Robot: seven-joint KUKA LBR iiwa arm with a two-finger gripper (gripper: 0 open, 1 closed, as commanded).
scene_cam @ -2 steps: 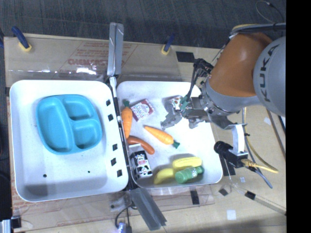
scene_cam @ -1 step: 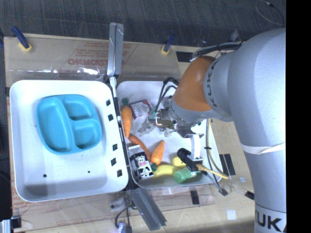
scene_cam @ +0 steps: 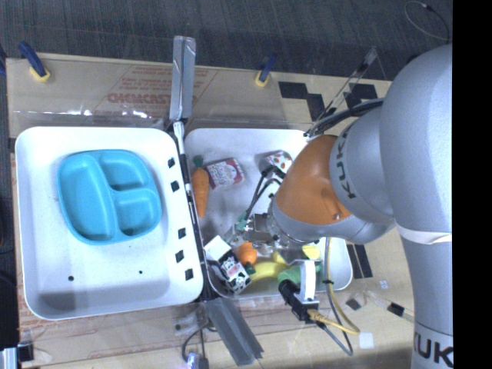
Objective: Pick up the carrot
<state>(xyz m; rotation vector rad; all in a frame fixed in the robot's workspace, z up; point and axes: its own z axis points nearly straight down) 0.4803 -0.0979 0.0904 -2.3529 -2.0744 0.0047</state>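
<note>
The carrot [scene_cam: 200, 192] lies in the right bin [scene_cam: 231, 138], close against its left wall, just beside the divider between the two bins. Its long axis runs nearly straight up and down the view, wider end toward the far side, narrower end toward the near side. A small red-and-white packet [scene_cam: 224, 173] lies just right of its upper end.

The arm [scene_cam: 415, 152] reaches in from the right, its orange band [scene_cam: 307, 187] over the middle of the right bin. The wrist bends down toward the bin's near part, where the gripper [scene_cam: 257, 237] sits among clutter: an orange piece [scene_cam: 246, 253], a yellow item [scene_cam: 267, 270], a green item [scene_cam: 290, 274] and a white block [scene_cam: 218, 248]. The gripper is apart from the carrot; its state cannot be told.

The left bin [scene_cam: 46, 283] holds a blue divided tray [scene_cam: 109, 194]. Both bins rest on the counter [scene_cam: 92, 83].
</note>
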